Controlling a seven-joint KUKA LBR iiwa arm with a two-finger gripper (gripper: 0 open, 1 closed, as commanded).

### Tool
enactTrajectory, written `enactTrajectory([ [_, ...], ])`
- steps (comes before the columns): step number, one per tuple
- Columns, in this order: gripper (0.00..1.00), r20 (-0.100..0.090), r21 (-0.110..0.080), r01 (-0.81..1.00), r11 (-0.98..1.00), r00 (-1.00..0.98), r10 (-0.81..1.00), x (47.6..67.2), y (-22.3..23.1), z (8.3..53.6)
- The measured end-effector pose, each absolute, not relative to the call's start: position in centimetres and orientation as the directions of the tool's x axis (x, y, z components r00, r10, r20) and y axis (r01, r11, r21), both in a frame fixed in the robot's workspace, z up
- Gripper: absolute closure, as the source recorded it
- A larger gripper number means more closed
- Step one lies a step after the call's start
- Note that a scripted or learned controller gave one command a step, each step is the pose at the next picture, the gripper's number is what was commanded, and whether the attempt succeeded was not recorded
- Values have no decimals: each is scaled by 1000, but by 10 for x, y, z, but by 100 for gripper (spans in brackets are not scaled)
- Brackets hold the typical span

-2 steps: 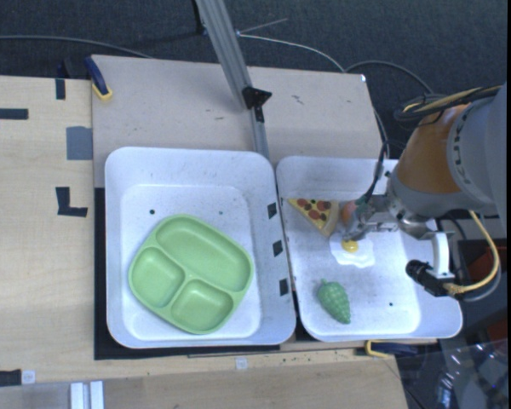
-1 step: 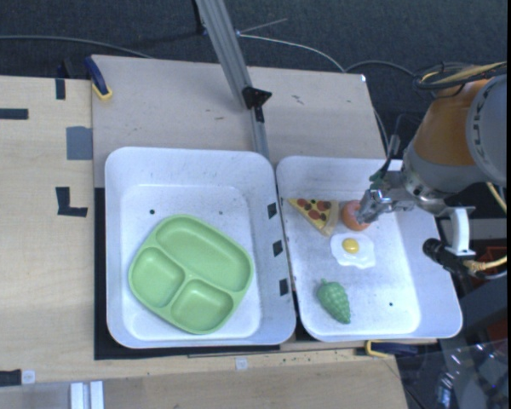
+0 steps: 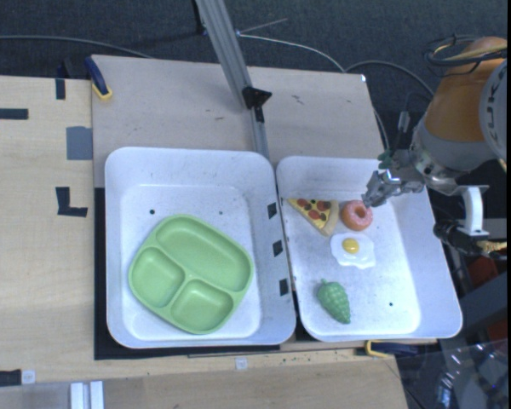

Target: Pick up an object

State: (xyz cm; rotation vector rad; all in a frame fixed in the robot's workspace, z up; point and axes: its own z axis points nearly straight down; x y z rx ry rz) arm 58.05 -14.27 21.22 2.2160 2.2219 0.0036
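Hovering just above the donut (image 3: pixel 356 216) in the right bin (image 3: pixel 426 309), the hand (image 3: pixel 380 191) has lifted nothing yet; whether it is apart or together cannot be told. Pizza slice (image 3: pixel 314 211), fried egg (image 3: pixel 353 250) and green fruit (image 3: pixel 334 301) lie untouched, so the grasp remains.

Two shallow white bins, the left bin (image 3: pixel 119 177) and right bin (image 3: pixel 426 288), look like smooth matt plastic with faint dark specks. A pale green divided tray (image 3: pixel 190 273) has a smooth, slightly glossy plastic finish. The pizza slice (image 3: pixel 313 212), pink doughnut (image 3: pixel 356 216), fried egg (image 3: pixel 353 250) and knobbly green vegetable (image 3: pixel 333 301) appear to be moulded toy plastic. The bench (image 3: pixel 34 254) shows light matt wood grain. A slanted rail (image 3: pixel 226 41) looks like brushed metal.
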Motion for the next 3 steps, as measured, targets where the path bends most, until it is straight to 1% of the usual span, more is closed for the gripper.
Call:
enactTrajectory([
  [1, 100, -1, 4, 1000, 2, -2, 1000, 584, -141, 255],
  [2, 100, 1, -2, 1000, 6, -6, 1000, 565, -85, 256],
  [3, 100, 2, -2, 1000, 7, -7, 1000, 556, -31, 260],
])
